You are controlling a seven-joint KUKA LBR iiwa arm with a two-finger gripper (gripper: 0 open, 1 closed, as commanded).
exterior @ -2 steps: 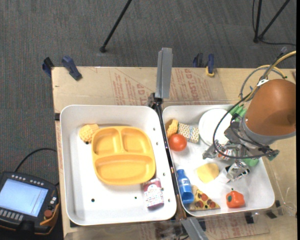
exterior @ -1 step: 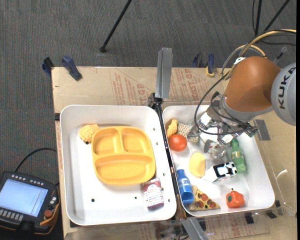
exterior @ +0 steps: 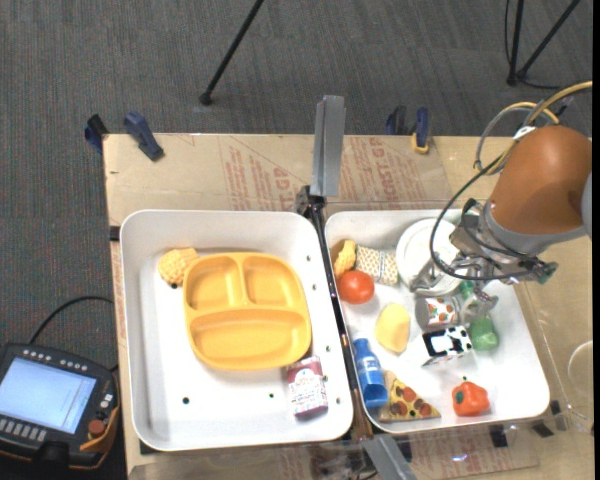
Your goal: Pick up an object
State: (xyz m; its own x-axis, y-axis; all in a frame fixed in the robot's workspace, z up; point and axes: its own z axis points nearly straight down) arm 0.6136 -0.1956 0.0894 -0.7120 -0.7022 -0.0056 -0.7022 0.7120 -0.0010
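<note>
1. Grey carpet fills the upper part of the frame, crossed by black stand legs; a teach pendant [exterior: 42, 400] with a lit screen lies at the lower left.
2. At the centre of the frame, a brown desk [exterior: 230, 168] is seen carrying two shallow white bins side by side, with blue clamps along its far edge.
3. Left bin [exterior: 150, 368]: a yellow divided plate [exterior: 247, 310] is shown in the middle, a yellow corn-like toy [exterior: 176, 264] touching its upper left corner, and a small pink carton [exterior: 307, 388] lying just beside its lower right corner.
4. Right bin [exterior: 520, 368], left half: a red tomato [exterior: 356, 286], a yellow wedge [exterior: 392, 328], a blue bottle [exterior: 368, 371] and a pizza slice [exterior: 410, 400] are seen, running from upper to lower frame.
5. Right bin, upper part: a patterned packet [exterior: 377, 264] lies beside a white round dish [exterior: 420, 253].
6. Right bin, right half: a small printed cup [exterior: 439, 311], a black-and-white cow-patterned carton [exterior: 447, 343], a green toy [exterior: 483, 334] and an orange pepper-like toy [exterior: 470, 398] are grouped near one another.
7. The arm [exterior: 540, 183] enters from the right of the frame; its gripper [exterior: 472, 286] is lowered among the printed cup, cow-patterned carton and green toy. Whether it is spread or closed cannot be told, and nothing is seen gripped.
</note>
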